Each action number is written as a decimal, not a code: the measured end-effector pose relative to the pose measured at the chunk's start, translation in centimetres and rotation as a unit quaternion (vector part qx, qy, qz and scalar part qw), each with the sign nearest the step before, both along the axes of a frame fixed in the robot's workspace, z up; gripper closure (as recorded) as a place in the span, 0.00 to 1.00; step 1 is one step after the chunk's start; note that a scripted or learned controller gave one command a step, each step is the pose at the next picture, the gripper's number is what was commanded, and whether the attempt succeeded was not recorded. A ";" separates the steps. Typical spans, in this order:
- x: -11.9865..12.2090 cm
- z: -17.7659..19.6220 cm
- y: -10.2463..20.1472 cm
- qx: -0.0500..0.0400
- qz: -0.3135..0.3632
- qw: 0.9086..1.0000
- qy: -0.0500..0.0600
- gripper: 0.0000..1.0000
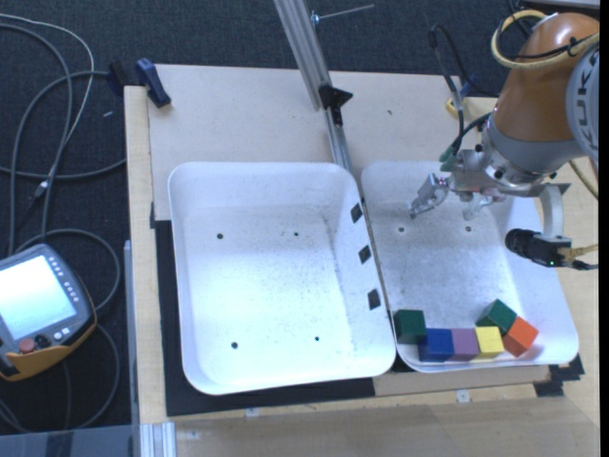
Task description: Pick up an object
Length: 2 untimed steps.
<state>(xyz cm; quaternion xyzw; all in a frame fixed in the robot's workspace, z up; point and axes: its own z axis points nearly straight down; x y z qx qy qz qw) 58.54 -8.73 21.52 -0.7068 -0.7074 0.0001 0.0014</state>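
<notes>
Blocks point(463, 335): small, smooth, coloured cubes

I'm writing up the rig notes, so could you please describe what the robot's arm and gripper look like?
The arm is a rounded body with a wide orange band and grey casing. Yellowish and black cables loop over its top. The gripper is a small silver-metal assembly, and a black cylindrical part hangs beside it.

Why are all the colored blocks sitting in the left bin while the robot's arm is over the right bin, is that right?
Not quite. The camera view shows the colored blocks lined up along the near edge of the right bin, not the left bin. The rest holds: the arm's gripper is over the right bin, toward its far end, away from the blocks.
</notes>
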 end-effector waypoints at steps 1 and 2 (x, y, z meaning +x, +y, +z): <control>-5.2 -3.5 -6.4 -0.001 -0.004 1.000 0.003 0.00; -9.4 -5.5 -11.5 -0.001 -0.004 1.000 0.002 0.00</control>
